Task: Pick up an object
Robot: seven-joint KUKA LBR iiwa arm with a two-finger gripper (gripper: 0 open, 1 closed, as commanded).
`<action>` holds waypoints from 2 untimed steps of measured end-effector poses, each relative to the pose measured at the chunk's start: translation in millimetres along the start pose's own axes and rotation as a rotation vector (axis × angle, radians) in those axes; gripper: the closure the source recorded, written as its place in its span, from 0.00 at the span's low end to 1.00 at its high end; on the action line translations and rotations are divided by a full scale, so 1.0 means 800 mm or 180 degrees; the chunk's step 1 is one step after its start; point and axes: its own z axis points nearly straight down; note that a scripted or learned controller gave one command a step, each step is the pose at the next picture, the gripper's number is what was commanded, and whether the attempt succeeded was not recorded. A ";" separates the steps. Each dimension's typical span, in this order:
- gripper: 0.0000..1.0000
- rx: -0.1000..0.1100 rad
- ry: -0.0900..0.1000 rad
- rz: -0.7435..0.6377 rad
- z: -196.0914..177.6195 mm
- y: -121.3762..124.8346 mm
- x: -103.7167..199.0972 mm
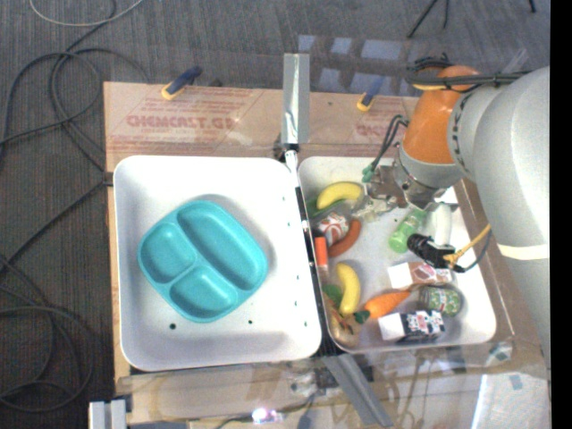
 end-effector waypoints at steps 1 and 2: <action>1.00 0.0042 0.0008 0.0207 -0.160 0.043 0.079; 1.00 0.0045 -0.0003 0.1047 -0.274 0.044 0.109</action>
